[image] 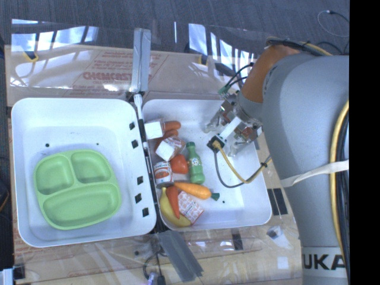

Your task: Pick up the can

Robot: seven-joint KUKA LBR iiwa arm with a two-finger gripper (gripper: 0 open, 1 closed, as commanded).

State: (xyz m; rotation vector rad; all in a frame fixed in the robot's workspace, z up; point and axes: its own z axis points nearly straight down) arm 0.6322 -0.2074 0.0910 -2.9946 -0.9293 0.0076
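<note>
Camera view: the pincer (pixel 233 132) hangs over the right bin (pixel 252 209) near its far-right side; whether it is released or clenched I cannot tell. The can (pixel 162 173) stands well to its left and nearer the camera, against the bin's left wall — wedged beside the green bottle (pixel 195 164) and carrot (pixel 193 190), probably just dumped there, so the approach looks tight

Grey arm (pixel 303 129), orange band, yellow cable (pixel 237 174)

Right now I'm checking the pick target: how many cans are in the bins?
1. The can stands in the right bin, near its left wall, between the white box above and the banana below. Others could be hidden under the pile.
</note>
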